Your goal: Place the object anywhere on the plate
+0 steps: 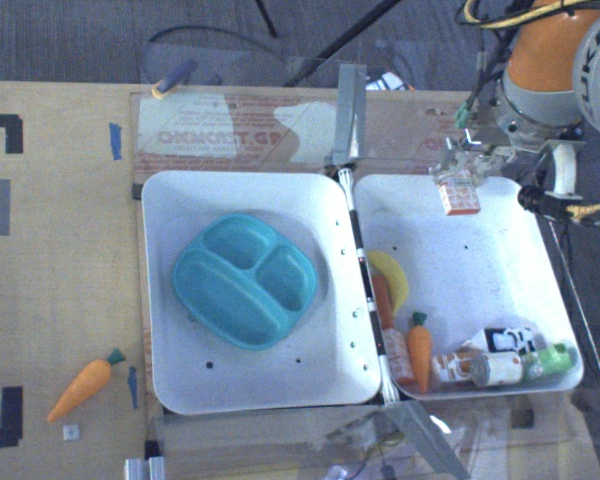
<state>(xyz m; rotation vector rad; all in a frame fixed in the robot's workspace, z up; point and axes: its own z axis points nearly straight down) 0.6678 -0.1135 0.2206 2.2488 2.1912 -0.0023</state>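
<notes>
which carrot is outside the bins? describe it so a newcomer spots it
Start at the left shallow white bin holding the blue divided plastic plate. Off its lower left corner, on the bare wooden bench, lies an orange toy carrot with a green top. The other carrot stands inside the right bin.

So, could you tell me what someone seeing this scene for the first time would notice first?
Probably the turquoise divided plate sitting alone in the left bin, bright against the white. Next, the gripper at the right bin's far edge with a small red-and-white packet at its tip; whether it is truly held is unclear. A toy carrot also lies stray on the bench, left of the bins.
</notes>
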